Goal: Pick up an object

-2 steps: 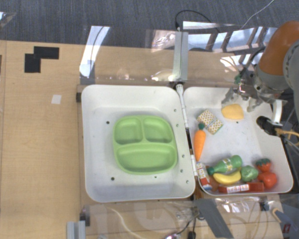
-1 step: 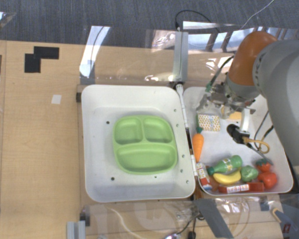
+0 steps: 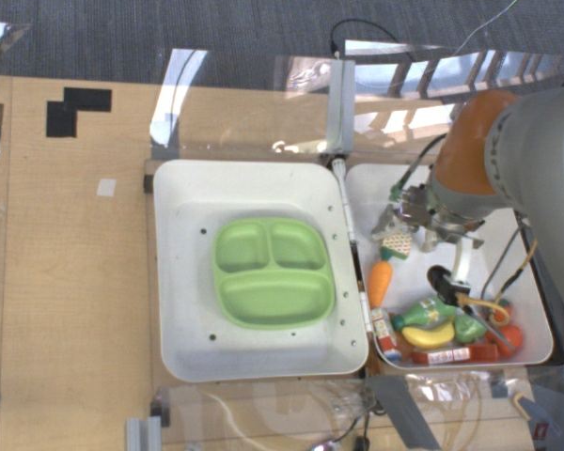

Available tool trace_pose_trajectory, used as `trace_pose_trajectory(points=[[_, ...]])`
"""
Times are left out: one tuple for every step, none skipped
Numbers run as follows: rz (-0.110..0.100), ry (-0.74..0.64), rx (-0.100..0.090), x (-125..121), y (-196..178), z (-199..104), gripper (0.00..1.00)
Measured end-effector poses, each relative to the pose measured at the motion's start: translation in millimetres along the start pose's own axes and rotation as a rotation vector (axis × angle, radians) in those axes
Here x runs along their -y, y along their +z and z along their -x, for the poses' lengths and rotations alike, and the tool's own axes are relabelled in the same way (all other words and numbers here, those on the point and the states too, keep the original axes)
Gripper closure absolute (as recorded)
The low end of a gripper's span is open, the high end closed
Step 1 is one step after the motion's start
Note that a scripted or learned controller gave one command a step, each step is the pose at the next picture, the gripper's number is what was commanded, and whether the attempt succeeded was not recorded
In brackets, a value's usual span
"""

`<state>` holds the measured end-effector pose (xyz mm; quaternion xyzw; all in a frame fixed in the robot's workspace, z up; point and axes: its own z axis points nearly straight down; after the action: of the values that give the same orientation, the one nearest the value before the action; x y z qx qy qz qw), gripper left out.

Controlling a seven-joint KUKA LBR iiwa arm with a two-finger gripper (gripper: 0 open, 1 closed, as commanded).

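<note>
Over the right bin [image 3: 541, 346], the gripper [image 3: 406, 222] hovers, finger state indiscernible. Descend vertically onto the toy carrot [image 3: 381, 282], clear of the banana [image 3: 427, 335] pile.

A pale wooden desk [image 3: 66, 280] is carrying two shallow white bins side by side, the left bin [image 3: 183, 346] touching the right bin [image 3: 538, 332] along a shared edge. Black shapes [image 3: 75, 111] are lying flat near its far left corner.
</note>
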<state>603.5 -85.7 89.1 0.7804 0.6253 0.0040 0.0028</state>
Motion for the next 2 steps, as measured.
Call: trace_pose_trajectory(points=[[0.008,0.0,-0.003,-2,-12,-2,1.0],[-0.003,-0.117,0.0,-29,-97,-51,1.0]])
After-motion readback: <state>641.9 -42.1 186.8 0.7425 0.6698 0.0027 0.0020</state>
